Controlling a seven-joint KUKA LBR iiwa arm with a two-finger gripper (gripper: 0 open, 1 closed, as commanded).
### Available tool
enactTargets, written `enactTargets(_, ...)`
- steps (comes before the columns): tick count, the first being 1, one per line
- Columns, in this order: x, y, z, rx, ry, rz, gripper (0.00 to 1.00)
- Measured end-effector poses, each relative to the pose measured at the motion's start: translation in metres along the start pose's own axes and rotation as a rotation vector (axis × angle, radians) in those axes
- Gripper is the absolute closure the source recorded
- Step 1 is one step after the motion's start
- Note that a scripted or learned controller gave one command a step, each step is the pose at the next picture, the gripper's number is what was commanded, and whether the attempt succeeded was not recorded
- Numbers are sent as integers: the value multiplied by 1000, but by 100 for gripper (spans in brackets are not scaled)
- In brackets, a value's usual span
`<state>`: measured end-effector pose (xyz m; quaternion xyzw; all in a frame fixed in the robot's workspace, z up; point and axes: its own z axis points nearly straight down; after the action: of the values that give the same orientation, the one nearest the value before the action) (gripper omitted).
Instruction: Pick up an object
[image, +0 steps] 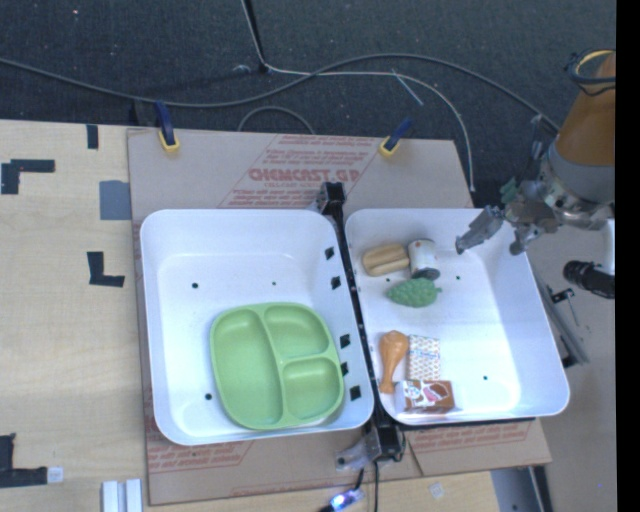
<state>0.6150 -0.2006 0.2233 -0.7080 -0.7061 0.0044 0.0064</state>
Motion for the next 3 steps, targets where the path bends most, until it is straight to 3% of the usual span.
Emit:
enactTargets(1,1,3,-9,-14,-3,-4,0)
enactTargets(3,6,0,103,-12,-5,-4,0)
